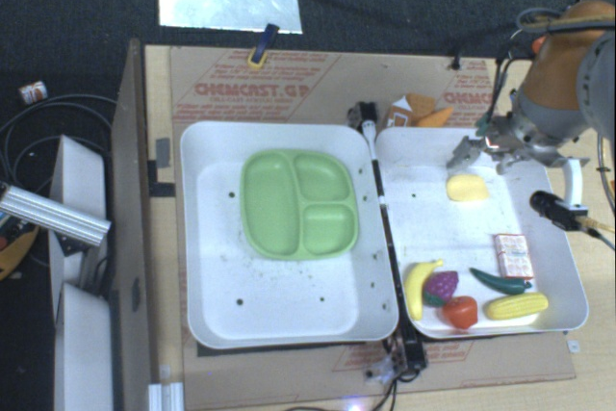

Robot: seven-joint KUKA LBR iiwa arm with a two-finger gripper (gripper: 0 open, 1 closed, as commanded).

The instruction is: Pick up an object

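Toy foods (462, 298) are clustered at the right bin's (419, 207) near edge. Farther back, a pale yellow object (468, 189) is seen just below the gripper (486, 149), its long axis crosswise. The gripper's state cannot be told.

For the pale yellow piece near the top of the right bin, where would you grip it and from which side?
Grip the pale yellow piece across its narrow middle, coming straight down from above. It lies flat and alone on the right bin floor, longer left to right, with bare floor on both long sides. The gripper is just above it.
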